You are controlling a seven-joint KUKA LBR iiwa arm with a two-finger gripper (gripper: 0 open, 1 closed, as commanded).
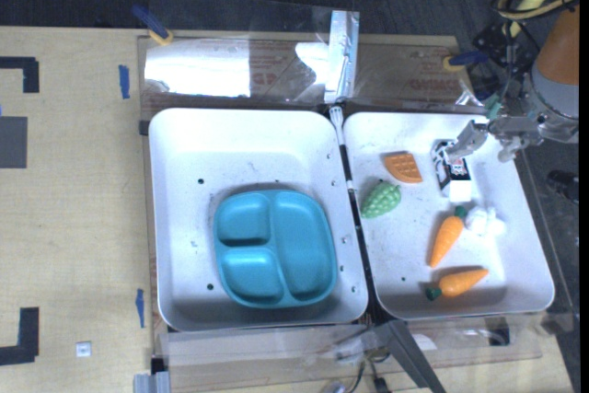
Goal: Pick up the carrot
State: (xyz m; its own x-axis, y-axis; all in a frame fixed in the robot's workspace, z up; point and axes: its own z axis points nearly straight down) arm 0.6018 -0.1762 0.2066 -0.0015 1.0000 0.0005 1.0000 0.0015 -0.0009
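Two orange carrots lie in the right bin (pixel 525 198). One carrot (pixel 446 237) stands nearly upright in the picture at the bin's middle right. The other carrot (pixel 459 281), with a dark green stub at its left end, lies along the front wall. My gripper (pixel 453 168) hangs over the back part of this bin, just behind the upright carrot and apart from it. It looks open, with nothing between its fingers.
A small white lumpy piece (pixel 484 222) touches the upright carrot's top end. An orange ridged wedge (pixel 403 167) and a green bumpy vegetable (pixel 380 200) lie in the right bin's left half. A blue divided plate (pixel 274 246) sits in the left bin (pixel 184 161).
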